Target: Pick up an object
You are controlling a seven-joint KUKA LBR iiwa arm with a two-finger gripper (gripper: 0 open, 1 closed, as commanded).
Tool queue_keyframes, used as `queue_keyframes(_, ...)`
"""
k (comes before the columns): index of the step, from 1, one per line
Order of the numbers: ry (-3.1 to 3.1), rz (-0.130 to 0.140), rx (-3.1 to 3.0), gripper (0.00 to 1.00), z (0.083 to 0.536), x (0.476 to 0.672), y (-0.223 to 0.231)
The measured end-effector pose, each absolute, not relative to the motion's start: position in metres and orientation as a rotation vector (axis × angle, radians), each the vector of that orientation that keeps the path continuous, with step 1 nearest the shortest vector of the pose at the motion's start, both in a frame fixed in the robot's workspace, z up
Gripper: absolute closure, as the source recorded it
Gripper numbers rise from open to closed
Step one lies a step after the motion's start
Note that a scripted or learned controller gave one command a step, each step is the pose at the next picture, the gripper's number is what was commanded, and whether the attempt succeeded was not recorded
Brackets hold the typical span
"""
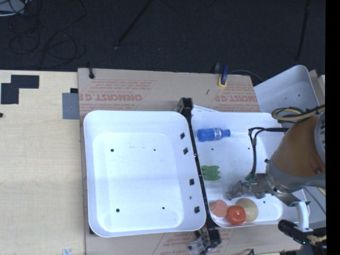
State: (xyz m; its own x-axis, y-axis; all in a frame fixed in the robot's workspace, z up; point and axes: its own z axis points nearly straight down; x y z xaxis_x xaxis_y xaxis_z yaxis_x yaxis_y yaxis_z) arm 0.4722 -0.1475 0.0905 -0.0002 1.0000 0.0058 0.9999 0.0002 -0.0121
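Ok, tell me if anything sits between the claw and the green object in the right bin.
Nothing visible does. The claw hangs over bare white bin floor, and the green object lies apart to its left. The red ball and its neighbours sit nearer the front rim, off that line.

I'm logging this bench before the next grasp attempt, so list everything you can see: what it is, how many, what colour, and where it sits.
left bin: one, white, left half of the bench.
right bin: one, white, beside the left bin.
bottle: one, blue, lying on its side at the right bin's far left.
green object: one, green, right bin near its left wall.
pink object: one, pink, right bin's near left corner.
red ball: one, red, beside the pink object.
tan ball: one, beige, touching the red ball.
cardboard sheet: one, brown, under both bins.
clamp: one, blue and yellow, cardboard's far edge.
gripper: one, grey, low over the right bin above the balls.
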Motion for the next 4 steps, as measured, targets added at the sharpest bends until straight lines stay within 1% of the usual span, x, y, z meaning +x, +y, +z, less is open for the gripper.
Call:
queue_keyframes(1,-2.210,0.003,-2.226,1.00,0.105,0.475,-0.151)
queue_keyframes(2,-2.231,-0.009,-2.231,1.00,0.252,0.500,-0.178)
queue_keyframes(3,-2.220,0.000,-2.230,1.00,0.312,0.475,-0.216)
queue_keyframes(4,-2.217,0.004,-2.219,1.00,0.272,0.476,-0.213)
